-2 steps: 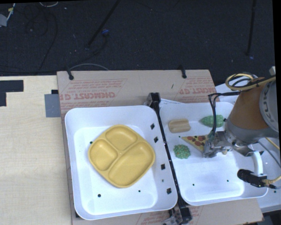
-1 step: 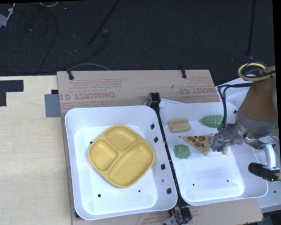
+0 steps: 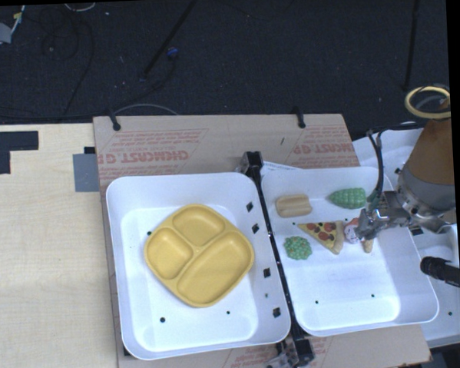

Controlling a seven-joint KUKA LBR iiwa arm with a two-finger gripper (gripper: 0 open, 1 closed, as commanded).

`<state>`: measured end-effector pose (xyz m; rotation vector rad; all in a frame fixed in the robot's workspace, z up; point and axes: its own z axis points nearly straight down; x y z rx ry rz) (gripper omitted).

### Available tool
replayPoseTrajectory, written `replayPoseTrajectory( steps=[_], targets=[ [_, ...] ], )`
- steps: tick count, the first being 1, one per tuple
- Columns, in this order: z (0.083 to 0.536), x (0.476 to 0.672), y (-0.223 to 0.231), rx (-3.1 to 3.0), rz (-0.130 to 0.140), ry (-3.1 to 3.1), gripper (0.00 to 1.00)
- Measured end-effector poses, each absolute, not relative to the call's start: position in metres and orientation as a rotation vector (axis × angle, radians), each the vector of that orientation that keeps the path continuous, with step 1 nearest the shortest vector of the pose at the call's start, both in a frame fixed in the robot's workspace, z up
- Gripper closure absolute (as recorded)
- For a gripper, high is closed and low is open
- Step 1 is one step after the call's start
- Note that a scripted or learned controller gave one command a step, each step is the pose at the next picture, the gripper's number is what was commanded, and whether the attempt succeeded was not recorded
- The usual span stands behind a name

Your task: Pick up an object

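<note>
Hovering near right bin [image 3: 421,300] far rim, end effector [image 3: 368,227] beside pizza slice [image 3: 325,234]; grip state unclear.

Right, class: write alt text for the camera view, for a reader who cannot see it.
A grey robot arm's tool sits low in the right white bin, beside a toy pizza slice, with a bread roll and two green toys nearby. The left white bin holds a yellow divided plate.
</note>
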<state>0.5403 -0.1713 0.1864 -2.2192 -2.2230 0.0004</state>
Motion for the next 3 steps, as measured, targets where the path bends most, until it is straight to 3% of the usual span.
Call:
replayPoseTrajectory(
  steps=[1, 3],
  targets=[
    [0.229, 0.541, -0.172, -2.221, -0.002, -2.225, 1.00],
    [0.243, 0.533, -0.063, -2.214, 0.002, -2.223, 1.00]
  ],
)
